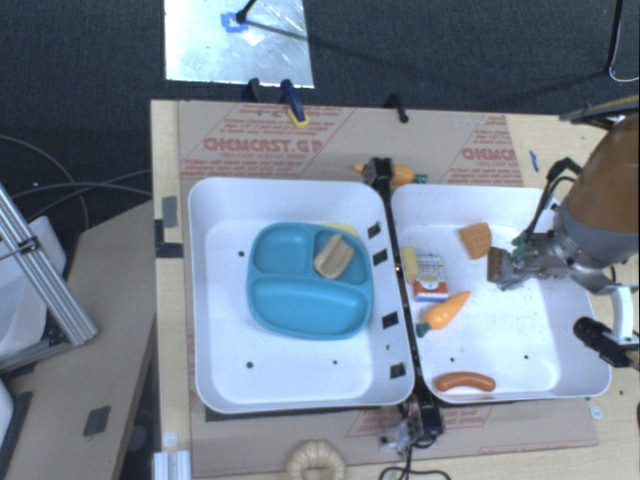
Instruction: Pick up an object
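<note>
Dark carpet surrounds a table (pixel 330 133) whose top is covered with printed cardboard, carrying two shallow white bins side by side. Nearest the camera, at the table's front edge, lies a pale braided ring (pixel 318 461) outside the bins. Just beyond it, in the front of the right bin (pixel 575 373), a sausage (pixel 465 381) lies flat close to the front wall. Farther in, an orange carrot (pixel 446 310) lies at a slant, just beside a small red and white carton (pixel 430 276) that sits close to the divider between the bins. Level with these, at the right bin's right side, the grey arm reaches in and its jaws (pixel 506 267) hang low over the bin floor, near a tan bread piece (pixel 476 239) but apart from it; nothing shows between the jaws, and whether they are spread or closed cannot be told. In the left bin (pixel 215 308) a blue divided plate (pixel 305 283) rests on the floor, with a tan roll (pixel 334 256) in its upper right compartment. Beyond the bins, a blue and yellow clamp (pixel 293 103) sits on the table's far edge, and a shiny metal sheet (pixel 237 28) lies on the carpet behind.
</note>
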Robot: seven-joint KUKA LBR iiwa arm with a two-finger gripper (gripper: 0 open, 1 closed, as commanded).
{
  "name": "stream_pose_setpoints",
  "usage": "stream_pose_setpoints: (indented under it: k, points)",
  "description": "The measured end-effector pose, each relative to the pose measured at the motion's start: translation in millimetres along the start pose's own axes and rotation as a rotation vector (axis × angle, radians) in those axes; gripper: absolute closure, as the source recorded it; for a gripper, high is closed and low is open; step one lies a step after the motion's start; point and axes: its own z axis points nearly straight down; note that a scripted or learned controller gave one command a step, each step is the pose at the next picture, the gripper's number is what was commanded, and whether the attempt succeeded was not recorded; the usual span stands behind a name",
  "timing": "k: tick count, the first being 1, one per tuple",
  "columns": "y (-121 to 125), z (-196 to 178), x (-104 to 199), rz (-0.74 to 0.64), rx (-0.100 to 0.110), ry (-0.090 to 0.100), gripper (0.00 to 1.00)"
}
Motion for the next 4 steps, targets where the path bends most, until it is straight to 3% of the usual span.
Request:
stream_pose_setpoints:
  k: [1, 2, 3, 4]
  points:
    - [2.4, -54.1, -0.4, 0.000, 0.000, 0.000, 1.00]
    - [17.9, -46.8, 59.6, -0.007, 0.006, 0.004, 1.00]
    - [29.7, -46.3, 85.4, -0.004, 0.006, 0.003, 1.00]
    - [22.6, -64.6, 88.5, -0.002, 0.005, 0.003, 1.00]
